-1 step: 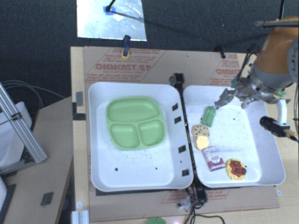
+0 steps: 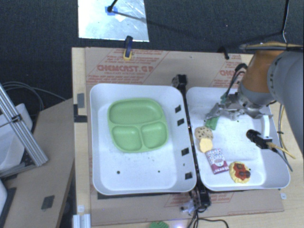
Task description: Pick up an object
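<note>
Two bins (image 2: 95, 141), and the claw (image 2: 213, 115) is lowered onto a green object (image 2: 212, 123) (right bin, ten o'clock); grip state cannot be told, closing needed next.

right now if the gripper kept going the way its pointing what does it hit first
Likely the small green object right at the gripper tips in the right bin. Height is unclear, so it may already touch.

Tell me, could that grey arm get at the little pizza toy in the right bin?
Probably yes. The pizza toy lies in the open near the right bin's front corner, nothing on top of it, only a small packet beside it. The gripper is already over that bin.
</note>
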You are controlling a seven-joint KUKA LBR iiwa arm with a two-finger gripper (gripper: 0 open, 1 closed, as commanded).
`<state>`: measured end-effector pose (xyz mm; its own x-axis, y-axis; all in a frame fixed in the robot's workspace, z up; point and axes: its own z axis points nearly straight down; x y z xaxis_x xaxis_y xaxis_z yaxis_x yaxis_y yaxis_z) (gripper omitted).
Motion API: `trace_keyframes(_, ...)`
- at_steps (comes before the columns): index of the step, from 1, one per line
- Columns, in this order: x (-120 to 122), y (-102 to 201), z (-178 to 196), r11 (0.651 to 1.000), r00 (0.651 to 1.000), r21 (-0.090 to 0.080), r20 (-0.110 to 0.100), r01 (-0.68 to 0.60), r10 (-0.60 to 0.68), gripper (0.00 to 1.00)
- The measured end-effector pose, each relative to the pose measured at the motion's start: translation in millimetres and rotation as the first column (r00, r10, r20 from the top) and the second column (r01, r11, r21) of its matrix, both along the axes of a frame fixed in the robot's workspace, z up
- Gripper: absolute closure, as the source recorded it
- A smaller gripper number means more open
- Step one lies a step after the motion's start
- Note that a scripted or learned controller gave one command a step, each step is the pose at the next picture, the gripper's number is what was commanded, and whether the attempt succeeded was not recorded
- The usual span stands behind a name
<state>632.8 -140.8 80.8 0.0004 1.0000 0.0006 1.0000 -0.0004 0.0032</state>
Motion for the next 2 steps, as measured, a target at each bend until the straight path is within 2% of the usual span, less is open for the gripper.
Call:
trace_keyframes(1, 10, 0, 7, 1.000, 1.000, 0.000, 0.005, -0.004, 0.004, 0.00)
trace_keyframes(2, 12, 0, 20, 1.000, 1.000, 0.000, 0.012, -0.006, 0.006, 1.00)
